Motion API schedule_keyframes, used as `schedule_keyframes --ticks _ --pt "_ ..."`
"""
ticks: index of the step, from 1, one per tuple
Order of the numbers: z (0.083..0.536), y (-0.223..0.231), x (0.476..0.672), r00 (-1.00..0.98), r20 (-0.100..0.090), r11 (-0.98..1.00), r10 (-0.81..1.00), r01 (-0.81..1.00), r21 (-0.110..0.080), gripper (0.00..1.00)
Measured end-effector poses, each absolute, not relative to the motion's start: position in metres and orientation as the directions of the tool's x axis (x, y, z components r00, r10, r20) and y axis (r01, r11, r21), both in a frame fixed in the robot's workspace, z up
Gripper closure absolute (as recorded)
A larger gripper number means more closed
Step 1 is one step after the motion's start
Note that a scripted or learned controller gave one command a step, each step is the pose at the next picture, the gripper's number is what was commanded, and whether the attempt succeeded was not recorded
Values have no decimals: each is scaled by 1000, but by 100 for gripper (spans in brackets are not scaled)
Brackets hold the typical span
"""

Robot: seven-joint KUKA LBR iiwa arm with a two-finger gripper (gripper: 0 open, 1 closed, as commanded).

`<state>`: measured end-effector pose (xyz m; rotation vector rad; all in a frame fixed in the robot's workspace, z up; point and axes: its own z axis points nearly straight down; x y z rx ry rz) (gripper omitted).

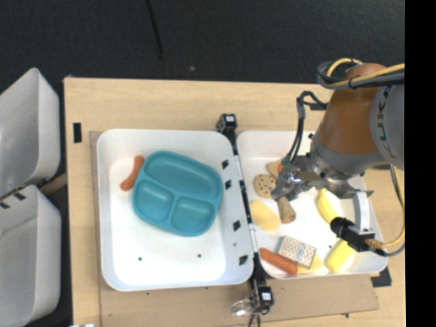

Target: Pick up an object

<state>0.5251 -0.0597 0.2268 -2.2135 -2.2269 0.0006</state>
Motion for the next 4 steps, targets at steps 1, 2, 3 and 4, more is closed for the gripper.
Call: schedule_keyframes --ticks 1,2,3,4 --pt "251 -21 520 -7 1 7 1000 1000 3 100" --pt "231 -31 516 1 -1 -1 1000 1000 -1 100" --pt "231 -26 511 -1 0 1 1000 1000 -1 100" --pt "231 -26 515 -2 0 2 1000 1000 1 100"
